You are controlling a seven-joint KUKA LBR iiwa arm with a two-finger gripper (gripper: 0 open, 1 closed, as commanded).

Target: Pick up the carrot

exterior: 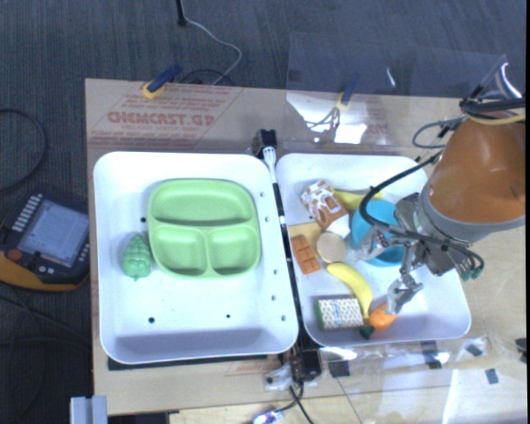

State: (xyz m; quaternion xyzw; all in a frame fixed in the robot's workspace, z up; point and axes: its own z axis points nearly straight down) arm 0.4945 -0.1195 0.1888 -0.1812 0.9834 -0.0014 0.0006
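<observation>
Orange carrot (382, 318) is lying in the right bin (450, 325) just beneath my gripper (403, 295), whose 2 fingers I'm reading as parted, grasping nothing yet.

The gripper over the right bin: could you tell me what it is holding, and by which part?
It cannot be told: the gripper sits right at the carrot, but no grasp is visible.

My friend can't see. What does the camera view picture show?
A robot gripper hovers right over an orange carrot in the right bin, beside a banana. The left bin holds a green tray.
</observation>
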